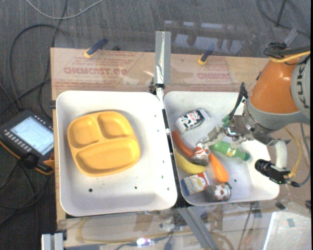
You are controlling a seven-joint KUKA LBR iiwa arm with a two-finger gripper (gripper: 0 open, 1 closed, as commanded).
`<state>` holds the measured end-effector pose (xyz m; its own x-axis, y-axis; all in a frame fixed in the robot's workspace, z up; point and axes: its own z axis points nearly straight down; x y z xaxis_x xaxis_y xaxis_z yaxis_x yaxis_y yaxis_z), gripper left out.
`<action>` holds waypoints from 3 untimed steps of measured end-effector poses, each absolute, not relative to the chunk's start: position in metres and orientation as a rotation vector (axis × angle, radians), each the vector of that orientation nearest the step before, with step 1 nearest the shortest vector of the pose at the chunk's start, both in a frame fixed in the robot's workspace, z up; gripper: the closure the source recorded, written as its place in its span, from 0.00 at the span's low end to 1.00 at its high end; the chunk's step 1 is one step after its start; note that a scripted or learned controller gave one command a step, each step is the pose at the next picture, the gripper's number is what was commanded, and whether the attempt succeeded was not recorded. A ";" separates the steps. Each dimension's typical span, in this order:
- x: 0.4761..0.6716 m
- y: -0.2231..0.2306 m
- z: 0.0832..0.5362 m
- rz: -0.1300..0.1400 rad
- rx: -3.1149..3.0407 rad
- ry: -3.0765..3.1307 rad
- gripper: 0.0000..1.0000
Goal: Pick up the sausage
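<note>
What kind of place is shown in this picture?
Probably a robotics lab set up for grasping trials. A grey-and-orange arm reaches over two white bins, one filled with toy food such as a sausage, and a handheld control pendant with cables lies beside the bench.

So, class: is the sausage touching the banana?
Touching. The camera view shows the sausage lying along the banana, with no gap between them.

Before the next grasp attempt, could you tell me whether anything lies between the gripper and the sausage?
Yes. The sausage lies at the right bin's left wall, and a small can sits between it and the gripper. A banana presses against the sausage's lower side.
</note>
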<state>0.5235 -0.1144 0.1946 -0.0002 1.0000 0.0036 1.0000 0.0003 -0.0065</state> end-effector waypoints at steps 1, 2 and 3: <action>0.533 -0.018 0.181 0.006 -2.144 -2.287 0.00; 0.533 -0.018 0.181 0.006 -2.144 -2.287 0.00; 0.536 -0.097 0.157 0.007 -2.105 -2.326 0.00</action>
<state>0.5356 -0.0973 0.1567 -0.0997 0.9950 -0.0001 0.9950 0.0997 -0.0062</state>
